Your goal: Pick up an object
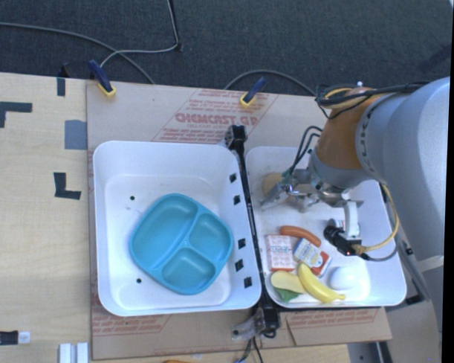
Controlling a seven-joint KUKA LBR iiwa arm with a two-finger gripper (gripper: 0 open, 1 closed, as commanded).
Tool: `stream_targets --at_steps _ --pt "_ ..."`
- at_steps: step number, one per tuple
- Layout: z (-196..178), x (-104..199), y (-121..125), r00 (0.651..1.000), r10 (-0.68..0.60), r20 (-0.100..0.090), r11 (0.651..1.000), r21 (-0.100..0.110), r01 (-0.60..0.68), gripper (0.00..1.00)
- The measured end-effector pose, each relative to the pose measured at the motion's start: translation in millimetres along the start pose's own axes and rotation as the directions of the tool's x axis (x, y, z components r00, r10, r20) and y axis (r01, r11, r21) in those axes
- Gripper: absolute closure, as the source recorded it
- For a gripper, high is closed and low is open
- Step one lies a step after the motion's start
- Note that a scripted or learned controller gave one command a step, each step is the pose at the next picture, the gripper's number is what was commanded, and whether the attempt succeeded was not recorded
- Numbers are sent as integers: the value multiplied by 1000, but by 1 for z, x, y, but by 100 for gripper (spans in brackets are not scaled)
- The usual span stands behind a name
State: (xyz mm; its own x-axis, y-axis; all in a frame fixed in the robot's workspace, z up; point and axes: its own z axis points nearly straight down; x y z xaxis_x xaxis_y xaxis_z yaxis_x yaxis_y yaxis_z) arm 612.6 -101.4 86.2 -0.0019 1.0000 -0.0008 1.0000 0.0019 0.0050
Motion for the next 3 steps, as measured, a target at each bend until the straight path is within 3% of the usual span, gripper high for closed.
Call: stream_targets --at_steps 2,3 --pt "-1 5 -73 1000 1 1 1000 -1 -1 0" --pt "-11 4 -73 1000 1 3 1000 -3 -1 100"
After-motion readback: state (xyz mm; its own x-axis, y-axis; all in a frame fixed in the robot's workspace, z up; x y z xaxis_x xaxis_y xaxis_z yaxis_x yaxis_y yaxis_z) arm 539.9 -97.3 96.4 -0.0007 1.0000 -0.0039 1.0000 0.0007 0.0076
